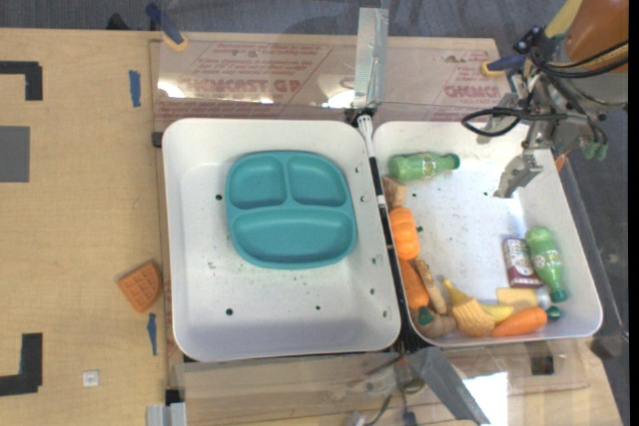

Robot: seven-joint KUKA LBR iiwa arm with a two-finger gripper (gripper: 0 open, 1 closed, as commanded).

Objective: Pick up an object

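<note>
My gripper [519, 177] hangs over the upper right part of the right bin [469, 214], above bare white floor, with nothing visibly in it. A green bottle [423, 165] lies to its left by the bin's top edge. Below it, near the right wall, a second green bottle [546, 259] lies beside a brown can [516, 261]. Along the left wall sit an orange toy [403, 232] and a carrot [413, 284]. A heap at the bottom holds a bread piece [474, 317], a yellow block [516, 296] and another carrot [519, 321].
The left bin [200, 294] holds a teal divided plate [291, 209]. A waffle toy [140, 285] lies on the wooden bench left of the bins. A clear upright panel [371, 55] stands behind the bins. Cables trail from the wrist [544, 105].
</note>
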